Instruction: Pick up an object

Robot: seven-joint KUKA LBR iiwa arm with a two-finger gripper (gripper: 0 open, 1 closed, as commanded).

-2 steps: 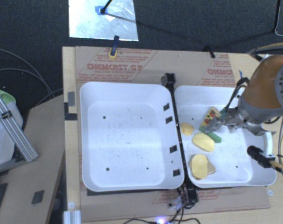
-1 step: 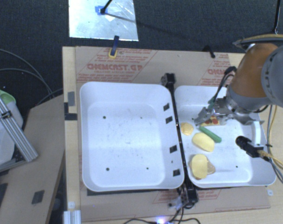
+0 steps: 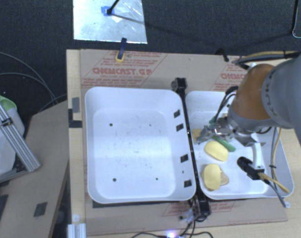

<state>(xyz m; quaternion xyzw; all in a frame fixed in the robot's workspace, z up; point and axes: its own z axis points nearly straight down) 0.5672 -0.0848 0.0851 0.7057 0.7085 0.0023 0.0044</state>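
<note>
The bench is topped with a brown cardboard sheet printed with red lettering. Two white bins sit on it side by side, touching along a dark seam: the left bin and the right bin. A small yellow-and-blue clamp rests at the cardboard's far edge, beside a shiny metal plate.

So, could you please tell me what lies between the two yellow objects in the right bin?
In the camera view, bare white bin floor separates the upper yellow object from the lower yellow object; nothing sits between them.
</note>
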